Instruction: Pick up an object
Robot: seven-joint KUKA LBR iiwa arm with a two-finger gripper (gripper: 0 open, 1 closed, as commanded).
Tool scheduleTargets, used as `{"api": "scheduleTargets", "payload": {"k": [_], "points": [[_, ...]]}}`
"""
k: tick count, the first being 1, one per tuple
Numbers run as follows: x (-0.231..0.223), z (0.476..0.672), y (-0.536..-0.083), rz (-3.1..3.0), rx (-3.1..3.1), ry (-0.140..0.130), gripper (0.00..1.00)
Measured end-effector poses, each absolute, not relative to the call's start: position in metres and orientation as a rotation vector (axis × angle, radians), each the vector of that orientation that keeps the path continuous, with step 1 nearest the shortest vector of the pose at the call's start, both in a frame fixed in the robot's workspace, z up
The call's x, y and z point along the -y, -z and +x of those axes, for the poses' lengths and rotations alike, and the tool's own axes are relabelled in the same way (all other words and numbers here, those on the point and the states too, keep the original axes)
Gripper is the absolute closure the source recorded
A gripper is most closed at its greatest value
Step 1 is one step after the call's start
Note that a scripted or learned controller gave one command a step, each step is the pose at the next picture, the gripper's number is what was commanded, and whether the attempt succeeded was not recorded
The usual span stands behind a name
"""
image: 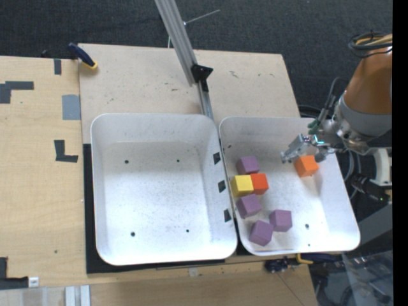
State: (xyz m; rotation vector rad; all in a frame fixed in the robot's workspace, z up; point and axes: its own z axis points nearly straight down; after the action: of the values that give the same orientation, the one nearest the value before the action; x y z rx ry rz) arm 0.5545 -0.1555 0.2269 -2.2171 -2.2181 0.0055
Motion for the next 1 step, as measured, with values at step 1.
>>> {"api": "scheduleTargets", "payload": {"k": [1], "points": [[0.1555,0.5555,-0.2296,-2.219,2.223,-0.001,0.0]]}}
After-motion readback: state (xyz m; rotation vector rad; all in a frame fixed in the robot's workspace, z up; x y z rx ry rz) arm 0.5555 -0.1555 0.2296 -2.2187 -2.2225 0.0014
